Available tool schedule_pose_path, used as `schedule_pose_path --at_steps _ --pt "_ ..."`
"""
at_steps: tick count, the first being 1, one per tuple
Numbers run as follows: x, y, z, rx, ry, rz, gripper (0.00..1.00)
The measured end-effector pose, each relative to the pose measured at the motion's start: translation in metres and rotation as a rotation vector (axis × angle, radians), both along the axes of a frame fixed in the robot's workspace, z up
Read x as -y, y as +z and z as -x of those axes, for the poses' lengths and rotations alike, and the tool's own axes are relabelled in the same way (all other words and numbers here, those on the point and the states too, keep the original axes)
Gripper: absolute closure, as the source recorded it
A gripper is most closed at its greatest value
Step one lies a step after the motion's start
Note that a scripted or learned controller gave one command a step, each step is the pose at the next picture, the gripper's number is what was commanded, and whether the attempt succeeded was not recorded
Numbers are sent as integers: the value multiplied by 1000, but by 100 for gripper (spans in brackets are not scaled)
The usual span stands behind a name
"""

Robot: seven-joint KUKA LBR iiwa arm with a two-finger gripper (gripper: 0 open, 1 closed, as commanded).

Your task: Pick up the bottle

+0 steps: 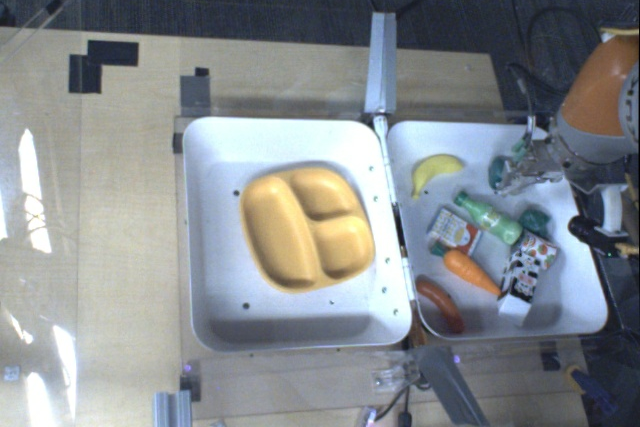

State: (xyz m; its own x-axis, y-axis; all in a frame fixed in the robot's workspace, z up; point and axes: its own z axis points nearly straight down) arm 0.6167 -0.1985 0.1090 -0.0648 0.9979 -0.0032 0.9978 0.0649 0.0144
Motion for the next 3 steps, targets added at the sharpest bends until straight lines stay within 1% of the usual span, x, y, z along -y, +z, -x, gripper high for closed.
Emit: schedule_pose_path --at_steps 1,2,3 --pt "0 0 0 0 0 0 0" --pt "-9 -21 33 -6 0 -1 0" --pt "-23 -20 87 -3 51 0 0"
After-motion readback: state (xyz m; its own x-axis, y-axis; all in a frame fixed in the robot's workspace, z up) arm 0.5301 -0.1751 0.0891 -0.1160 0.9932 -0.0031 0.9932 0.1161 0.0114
